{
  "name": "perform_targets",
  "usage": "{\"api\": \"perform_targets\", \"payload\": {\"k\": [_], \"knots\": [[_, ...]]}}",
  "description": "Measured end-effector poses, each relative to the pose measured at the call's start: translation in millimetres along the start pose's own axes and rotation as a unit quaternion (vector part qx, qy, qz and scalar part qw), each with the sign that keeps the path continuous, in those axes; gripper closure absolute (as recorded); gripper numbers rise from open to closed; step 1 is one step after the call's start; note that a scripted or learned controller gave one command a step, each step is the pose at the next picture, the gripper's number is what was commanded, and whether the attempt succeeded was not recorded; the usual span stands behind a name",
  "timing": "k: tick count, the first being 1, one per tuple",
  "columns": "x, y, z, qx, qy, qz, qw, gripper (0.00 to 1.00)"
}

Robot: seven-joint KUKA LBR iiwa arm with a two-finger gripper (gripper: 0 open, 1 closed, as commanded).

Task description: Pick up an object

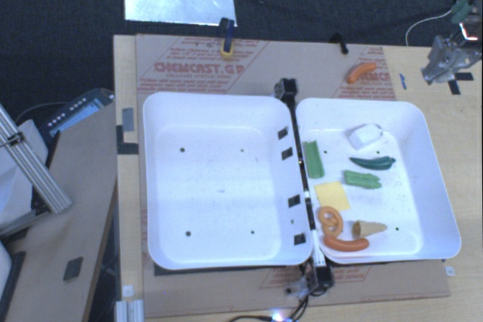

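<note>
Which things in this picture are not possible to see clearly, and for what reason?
- Gripper, camera view: cut by the right edge and small; open or shut cannot be told.
- White object in the right bin: it blends into the white floor, so its shape is unclear.
- Pretzel and sausage: close together; touching or apart cannot be told.
- Orange item on the bench behind the bin: too small to identify.

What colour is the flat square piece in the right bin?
Yellow: the flat square piece, seen in the camera view.
</note>
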State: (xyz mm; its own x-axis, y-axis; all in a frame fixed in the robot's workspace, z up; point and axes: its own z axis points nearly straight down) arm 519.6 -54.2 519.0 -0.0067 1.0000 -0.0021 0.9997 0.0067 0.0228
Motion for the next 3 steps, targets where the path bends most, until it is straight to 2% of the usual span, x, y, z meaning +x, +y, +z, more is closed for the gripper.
{"api": "perform_targets", "payload": {"k": [1,3], "knots": [[-5.5,19.6,-0.7,0.009,0.0,0.002,1.0,1.0],[-9.4,47.0,-1.7,0.009,0.0,0.001,1.0,1.0]]}}
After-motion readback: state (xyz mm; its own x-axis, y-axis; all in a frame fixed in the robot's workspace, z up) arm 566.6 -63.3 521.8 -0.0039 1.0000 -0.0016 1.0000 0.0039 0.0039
